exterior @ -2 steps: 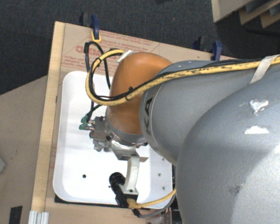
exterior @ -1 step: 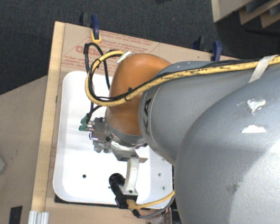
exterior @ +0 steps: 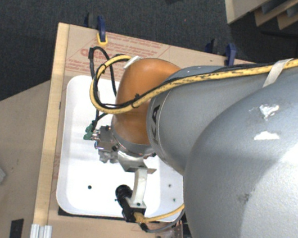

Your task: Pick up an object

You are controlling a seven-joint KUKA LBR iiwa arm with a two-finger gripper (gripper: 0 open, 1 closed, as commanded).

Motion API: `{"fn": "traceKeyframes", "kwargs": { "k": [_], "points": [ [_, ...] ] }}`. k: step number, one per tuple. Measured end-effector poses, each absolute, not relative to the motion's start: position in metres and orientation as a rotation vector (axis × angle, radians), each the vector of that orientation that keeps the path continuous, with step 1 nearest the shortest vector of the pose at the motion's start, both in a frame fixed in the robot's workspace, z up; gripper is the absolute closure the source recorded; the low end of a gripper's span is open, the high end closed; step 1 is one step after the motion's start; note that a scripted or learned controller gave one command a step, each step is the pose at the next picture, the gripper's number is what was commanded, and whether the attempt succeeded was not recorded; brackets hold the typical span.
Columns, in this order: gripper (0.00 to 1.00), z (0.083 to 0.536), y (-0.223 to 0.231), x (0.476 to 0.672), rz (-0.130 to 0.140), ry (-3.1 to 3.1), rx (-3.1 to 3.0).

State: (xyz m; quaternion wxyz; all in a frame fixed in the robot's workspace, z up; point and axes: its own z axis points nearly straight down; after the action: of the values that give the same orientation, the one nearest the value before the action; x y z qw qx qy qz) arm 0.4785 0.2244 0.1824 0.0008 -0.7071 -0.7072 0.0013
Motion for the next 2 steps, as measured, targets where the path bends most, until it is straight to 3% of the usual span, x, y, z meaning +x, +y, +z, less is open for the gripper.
{"fn": "traceKeyframes", "kwargs": {
  "k": [2],
  "points": [
    [1.0,0.1835,0.2243,0.4785,0.004,-2.22,-2.22]
  ]
}}
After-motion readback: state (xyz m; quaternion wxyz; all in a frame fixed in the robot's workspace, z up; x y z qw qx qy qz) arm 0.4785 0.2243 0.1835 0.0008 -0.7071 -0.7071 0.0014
